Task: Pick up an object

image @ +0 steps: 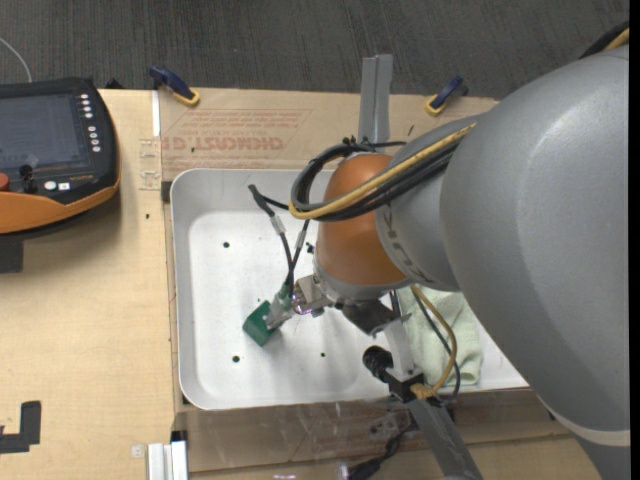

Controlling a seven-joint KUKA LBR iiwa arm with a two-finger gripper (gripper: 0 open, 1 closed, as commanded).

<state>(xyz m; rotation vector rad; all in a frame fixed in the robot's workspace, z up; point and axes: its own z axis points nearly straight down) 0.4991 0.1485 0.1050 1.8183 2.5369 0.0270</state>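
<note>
Our gripper (283, 306) hung low in the white bin (200, 268), touching a green block (260, 324) on its floor; we couldn't tell its grip. Pale cloth (455, 353) lay beside.

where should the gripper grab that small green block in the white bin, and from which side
Grip the green block across its two long sides, coming straight down from above. It lies flat and skewed on the floor of the white bin, away from the walls, so both sides look free. The gripper sits at its upper right end; whether it has hold of the block cannot be told.
</note>
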